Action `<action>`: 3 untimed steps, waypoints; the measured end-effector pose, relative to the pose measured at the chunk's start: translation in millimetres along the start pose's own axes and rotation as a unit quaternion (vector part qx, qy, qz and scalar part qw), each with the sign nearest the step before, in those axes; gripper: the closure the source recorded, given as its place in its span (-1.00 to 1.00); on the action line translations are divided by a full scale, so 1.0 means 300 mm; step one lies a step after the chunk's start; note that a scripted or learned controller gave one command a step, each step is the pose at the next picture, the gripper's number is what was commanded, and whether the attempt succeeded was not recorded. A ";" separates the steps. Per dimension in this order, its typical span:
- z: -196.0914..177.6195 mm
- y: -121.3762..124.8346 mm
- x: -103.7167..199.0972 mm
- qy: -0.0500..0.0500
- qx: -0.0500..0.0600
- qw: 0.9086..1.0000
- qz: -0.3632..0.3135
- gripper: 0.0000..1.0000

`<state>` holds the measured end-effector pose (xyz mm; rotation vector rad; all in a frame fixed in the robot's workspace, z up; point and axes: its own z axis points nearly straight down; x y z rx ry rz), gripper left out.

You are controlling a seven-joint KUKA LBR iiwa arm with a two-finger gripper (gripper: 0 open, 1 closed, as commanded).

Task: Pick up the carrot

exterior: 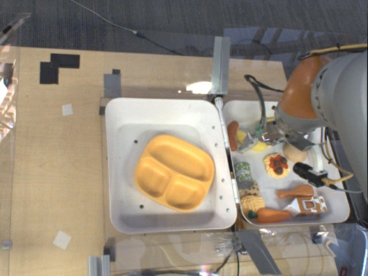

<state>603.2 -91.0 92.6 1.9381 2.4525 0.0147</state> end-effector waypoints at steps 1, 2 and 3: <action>-0.170 0.113 -0.089 0.001 0.005 0.993 0.117 -1.00; -0.082 0.057 -0.061 -0.001 -0.003 0.994 0.105 -1.00; -0.044 -0.151 0.050 0.001 0.007 0.975 0.222 -1.00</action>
